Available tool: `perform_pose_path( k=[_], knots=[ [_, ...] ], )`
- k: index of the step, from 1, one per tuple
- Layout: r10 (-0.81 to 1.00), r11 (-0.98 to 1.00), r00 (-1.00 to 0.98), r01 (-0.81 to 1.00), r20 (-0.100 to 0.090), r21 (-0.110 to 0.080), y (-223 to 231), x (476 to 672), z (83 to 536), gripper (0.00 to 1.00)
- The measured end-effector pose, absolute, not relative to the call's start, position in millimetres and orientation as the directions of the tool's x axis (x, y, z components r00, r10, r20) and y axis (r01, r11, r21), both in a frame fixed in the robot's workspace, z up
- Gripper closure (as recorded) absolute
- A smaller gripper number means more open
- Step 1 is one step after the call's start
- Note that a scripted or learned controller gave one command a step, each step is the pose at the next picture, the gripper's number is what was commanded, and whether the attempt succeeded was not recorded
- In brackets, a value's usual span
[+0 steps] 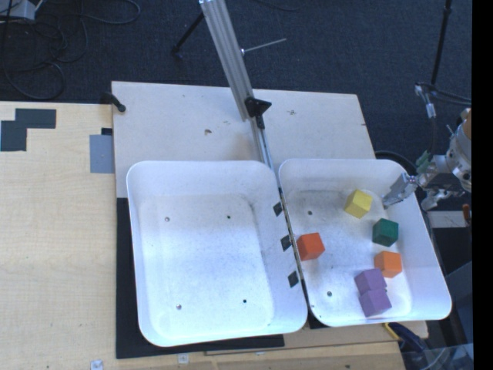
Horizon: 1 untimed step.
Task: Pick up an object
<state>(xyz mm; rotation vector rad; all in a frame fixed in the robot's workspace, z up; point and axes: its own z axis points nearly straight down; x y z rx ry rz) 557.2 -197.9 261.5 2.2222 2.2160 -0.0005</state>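
Observation:
The right bin holds several blocks: a yellow one at the back, a dark green one, an orange one by the left wall, a second orange one and a purple one at the front. My gripper hangs over the bin's back right rim, to the right of the yellow block and above the green one. Its fingers are open and spread apart, with nothing between them.
The left white bin sits beside the right one, with black clips along the shared wall. A slanted aluminium rail rises behind the bins. A pale board lies under them, with a wooden bench at left.

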Motion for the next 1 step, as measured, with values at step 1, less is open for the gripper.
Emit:
perform_pose_path(
  k=[1],
  knots=[
    [1.0, -0.002, 0.002, 1.0, 0.001, -0.002, -208.3, 595.6, 112.3, 0.0]
  ],
)
